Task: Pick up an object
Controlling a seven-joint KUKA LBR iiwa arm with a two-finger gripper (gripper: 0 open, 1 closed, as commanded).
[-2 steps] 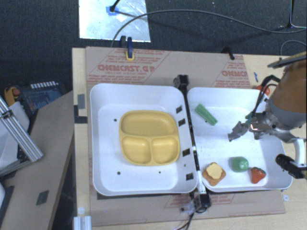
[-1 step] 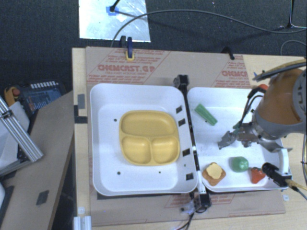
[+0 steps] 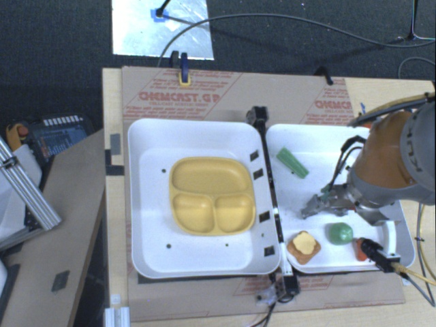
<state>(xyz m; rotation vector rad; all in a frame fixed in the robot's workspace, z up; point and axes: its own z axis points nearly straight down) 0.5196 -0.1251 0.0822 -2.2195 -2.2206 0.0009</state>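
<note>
A round green thing [image 3: 339, 234] sits near the front of the right white bin [image 3: 320, 136], with a little orange and tan toy food [image 3: 304, 246] to its left, a small red-orange piece [image 3: 360, 250] to its right, and a long green block [image 3: 291, 162] farther back. The claw [image 3: 312, 208] hangs low over the bin floor just behind and left of the round green thing, and I cannot tell how far open it is, but nothing shows in its grip. The left white bin [image 3: 146, 251] holds a yellow tray [image 3: 208, 195] with three sections.
</note>
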